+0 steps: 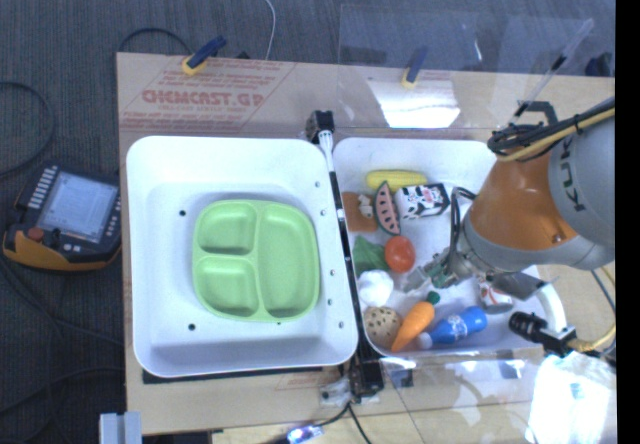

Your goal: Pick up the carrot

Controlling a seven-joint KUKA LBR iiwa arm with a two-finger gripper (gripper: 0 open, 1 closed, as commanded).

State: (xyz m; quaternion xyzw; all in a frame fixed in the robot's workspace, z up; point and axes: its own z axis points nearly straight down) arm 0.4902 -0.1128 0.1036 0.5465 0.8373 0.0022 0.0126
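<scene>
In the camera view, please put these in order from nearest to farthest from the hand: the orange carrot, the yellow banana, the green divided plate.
1. The orange carrot, in the right bin, just below and to the view's left of the hand.
2. The yellow banana, near the far wall of the same bin.
3. The green divided plate, in the left bin.

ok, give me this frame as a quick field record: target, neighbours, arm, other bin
target: carrot, lying in the right bin near its front edge, orange tip toward the front left
neighbours: blue bottle to its right, speckled round item to its left, tomato behind
arm: pincer low over the right bin, just behind the carrot; nothing visibly held
left bin: green divided plate
</scene>
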